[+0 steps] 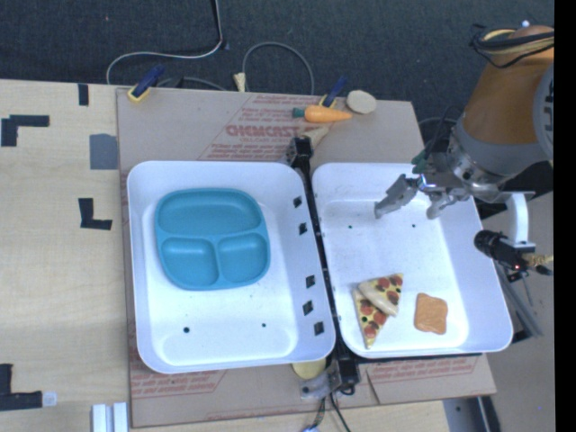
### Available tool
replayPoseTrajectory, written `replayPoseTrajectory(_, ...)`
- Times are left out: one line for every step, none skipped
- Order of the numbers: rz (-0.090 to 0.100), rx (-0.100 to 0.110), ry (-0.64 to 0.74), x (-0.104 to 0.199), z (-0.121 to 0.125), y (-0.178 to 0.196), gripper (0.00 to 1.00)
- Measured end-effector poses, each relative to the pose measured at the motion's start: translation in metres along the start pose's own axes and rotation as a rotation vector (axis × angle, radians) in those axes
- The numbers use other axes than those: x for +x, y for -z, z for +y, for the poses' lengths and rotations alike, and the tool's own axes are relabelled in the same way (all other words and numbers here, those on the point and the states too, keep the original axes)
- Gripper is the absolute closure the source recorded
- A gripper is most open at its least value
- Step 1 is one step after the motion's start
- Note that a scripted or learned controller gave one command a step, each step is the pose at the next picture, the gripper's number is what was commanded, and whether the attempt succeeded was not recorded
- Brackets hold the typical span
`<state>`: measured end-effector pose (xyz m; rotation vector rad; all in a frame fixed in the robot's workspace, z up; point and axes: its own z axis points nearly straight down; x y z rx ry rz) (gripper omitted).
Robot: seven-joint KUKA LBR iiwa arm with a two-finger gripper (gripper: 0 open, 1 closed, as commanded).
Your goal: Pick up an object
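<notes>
The claw hangs over the upper part of the right bin, fingers spread wide and holding nothing. The pizza slice lies at this bin's lower edge, well apart from the claw, with an orange nugget just beside it.

A pizza slice and an orange nugget lie flat, near each other.
</notes>
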<state>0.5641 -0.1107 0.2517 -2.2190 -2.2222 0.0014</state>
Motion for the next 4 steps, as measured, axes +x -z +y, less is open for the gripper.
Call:
replayPoseTrajectory(0.0, 0.008, -0.006, -0.043, -0.04, -0.075, 0.0)
replayPoseTrajectory(-0.004, -0.005, -0.001, -0.005, -0.08, -0.17, 0.0)
replayPoseTrajectory(-0.002, -0.005, -0.002, -0.006, -0.079, -0.155, 1.0)
replayPoseTrajectory(0.001, -0.008, 0.007, 0.07, -0.056, -0.063, 1.0)
